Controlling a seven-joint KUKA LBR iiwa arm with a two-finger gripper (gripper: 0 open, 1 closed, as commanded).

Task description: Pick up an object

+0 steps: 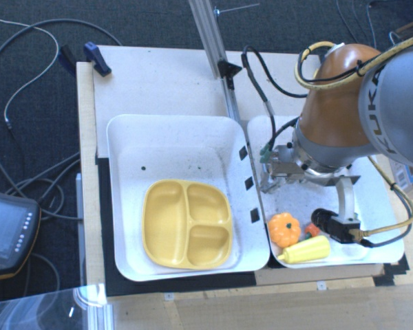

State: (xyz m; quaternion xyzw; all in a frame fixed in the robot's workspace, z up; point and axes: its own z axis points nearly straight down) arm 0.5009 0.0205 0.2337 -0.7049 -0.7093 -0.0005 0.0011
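At the far left, on the dark floor beside the bench, a screen device [7, 234] is seen among loose cables [27, 53]. A blue clamp [96, 58] is fixed at the far left corner of the bench [158, 81]. The left bin [172, 150] is taken up in its near half by a yellow divided plate [188, 223], which lies flat with three compartments facing up. A metal pole [205, 19] is seen rising at a slant from the far side, between the two bins. The right bin [294, 196] is partly covered by the arm [344, 95], which is reached in from the right and held over the bin's far half. The gripper [270, 177] is held low, near the bin's left wall, and nothing can be seen gripped in it; whether it is spread or pressed together cannot be told. The things to be picked up are found in the near part of the right bin: a small orange pumpkin [284, 229] is set near the left wall, nearer than the gripper and apart from it. A yellow corn cob [306, 251] is laid just beside the pumpkin, along the near wall. A small orange piece [313, 230] is seen between them, too small to be made out.
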